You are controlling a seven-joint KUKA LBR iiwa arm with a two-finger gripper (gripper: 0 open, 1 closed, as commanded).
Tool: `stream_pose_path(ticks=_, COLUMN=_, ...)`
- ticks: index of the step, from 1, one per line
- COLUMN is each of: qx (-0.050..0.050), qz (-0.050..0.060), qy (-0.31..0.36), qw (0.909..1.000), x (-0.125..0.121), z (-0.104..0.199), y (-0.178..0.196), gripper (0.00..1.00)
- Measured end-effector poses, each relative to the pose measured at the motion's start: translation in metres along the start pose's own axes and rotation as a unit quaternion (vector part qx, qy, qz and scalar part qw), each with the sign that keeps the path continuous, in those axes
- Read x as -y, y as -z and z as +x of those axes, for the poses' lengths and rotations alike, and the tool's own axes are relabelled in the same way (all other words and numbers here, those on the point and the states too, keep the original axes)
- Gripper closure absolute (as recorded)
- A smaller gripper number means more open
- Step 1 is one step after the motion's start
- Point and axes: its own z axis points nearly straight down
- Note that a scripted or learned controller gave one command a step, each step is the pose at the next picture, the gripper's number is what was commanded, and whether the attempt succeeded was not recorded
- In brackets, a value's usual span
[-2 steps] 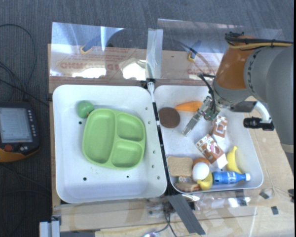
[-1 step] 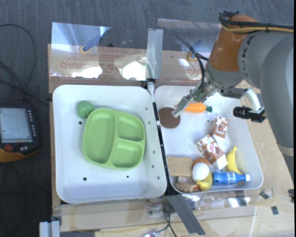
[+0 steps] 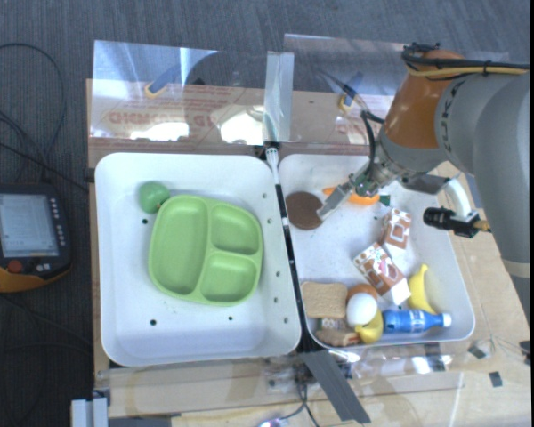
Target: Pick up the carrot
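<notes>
The carrot [image 3: 367,197] shows as a small orange piece at the back of the right bin [image 3: 458,314], mostly covered by the gripper. My gripper [image 3: 349,192] hangs low over the bin floor right at the carrot, with a grey part slanting down-left towards a brown disc [image 3: 303,210]. The grey arm with its orange band [image 3: 416,112] reaches in from the upper right. How the gripper stands around the carrot is hidden by the wrist.
The right bin also holds two small cartons [image 3: 396,229] [image 3: 380,269], a banana [image 3: 418,288], a blue bottle [image 3: 413,320], a white egg [image 3: 361,310] and a bread slice [image 3: 325,298]. In the left bin [image 3: 116,327] lie a green divided plate [image 3: 206,249] and a green ball [image 3: 153,196].
</notes>
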Motion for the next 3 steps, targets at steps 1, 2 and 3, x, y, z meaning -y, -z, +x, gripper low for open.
stream_pose_path(ticks=1, qx=-0.008, qz=0.015, qy=0.057, qw=0.9982, x=-0.021, z=-0.007, y=-0.010, gripper=0.00)
stream_pose_path(ticks=2, qx=0.003, qz=0.003, qy=0.060, qw=0.9982, x=-0.027, z=-0.009, y=0.002, gripper=1.00)
stream_pose_path(ticks=3, qx=-0.007, qz=0.009, qy=-0.032, qw=0.9994, x=-0.057, z=0.066, y=0.076, gripper=1.00)
